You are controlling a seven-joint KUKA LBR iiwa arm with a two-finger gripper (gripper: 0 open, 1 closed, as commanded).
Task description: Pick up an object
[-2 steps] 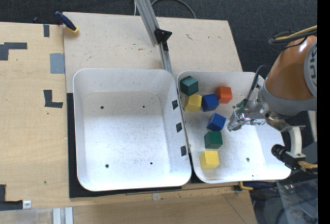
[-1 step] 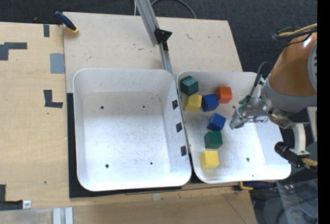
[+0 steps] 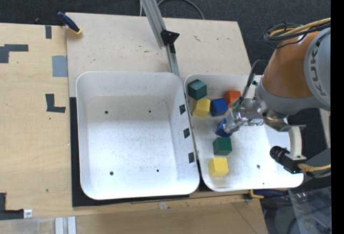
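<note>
no readable text, labels, brands, numbers or signs on anything in view

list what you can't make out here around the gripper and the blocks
- Gripper, camera view: fingers too small and blurred to read as open or shut.
- Small blue object: partly covered by the gripper, shape unclear, contact unclear.
- Orange block: partly hidden by the arm's wrist.
- Right bin: far side covered by the arm.
</note>
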